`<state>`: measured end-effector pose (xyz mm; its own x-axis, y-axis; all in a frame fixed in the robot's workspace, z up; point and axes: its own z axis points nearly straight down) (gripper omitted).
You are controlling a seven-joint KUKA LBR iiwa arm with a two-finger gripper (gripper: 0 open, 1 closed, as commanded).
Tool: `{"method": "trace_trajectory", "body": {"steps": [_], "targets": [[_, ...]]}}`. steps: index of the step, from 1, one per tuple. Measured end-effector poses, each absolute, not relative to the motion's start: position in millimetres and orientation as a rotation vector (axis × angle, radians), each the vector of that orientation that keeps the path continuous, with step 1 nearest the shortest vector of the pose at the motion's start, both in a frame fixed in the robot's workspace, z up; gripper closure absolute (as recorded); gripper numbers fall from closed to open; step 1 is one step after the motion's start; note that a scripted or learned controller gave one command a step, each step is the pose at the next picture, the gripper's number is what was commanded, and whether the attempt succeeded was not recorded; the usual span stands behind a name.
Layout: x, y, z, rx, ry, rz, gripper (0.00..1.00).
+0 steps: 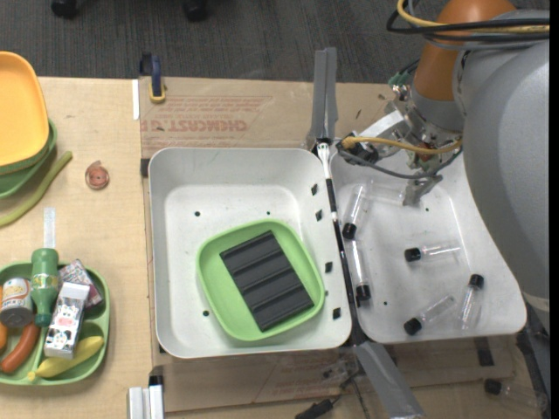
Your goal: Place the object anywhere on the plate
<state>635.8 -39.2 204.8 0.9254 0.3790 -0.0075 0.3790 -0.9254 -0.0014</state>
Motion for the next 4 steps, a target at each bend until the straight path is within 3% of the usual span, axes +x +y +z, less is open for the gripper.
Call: {"method": "trace_trajectory", "body": {"steps": [2,3,4], "targets": [[648.8,-131,240,3.095,0.539,-0.006,0.00],[647.2,-180,273,3.099,0.514,-0.005,0.00],[644.6,-220,273,3.104,0.489,-0.006,0.00]]}}
